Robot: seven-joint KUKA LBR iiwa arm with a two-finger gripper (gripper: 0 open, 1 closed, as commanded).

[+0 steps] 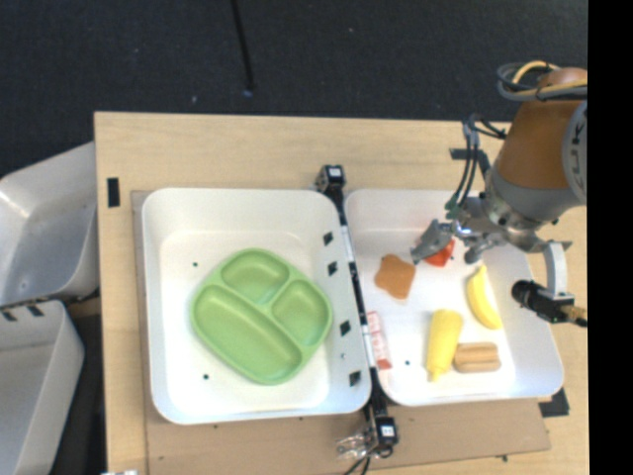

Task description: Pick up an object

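Observation:
In the right bin [396,384] lie several toy foods: an orange-brown flat piece [396,277], a yellow banana [482,298], a yellow corn-like piece [443,339] and a brown bun [476,358]. A small red object [442,253] sits near the bin's back, partly hidden under my gripper [451,244]. The gripper hangs low over the back of the right bin, right at the red object. Whether it touches or holds the red object is hidden by the tool.
A green divided plate [262,315] lies in the left bin [158,364]. The grey arm with its orange band [539,156] stands over the right bin's back right corner. A white container [40,236] sits off the bench at left.

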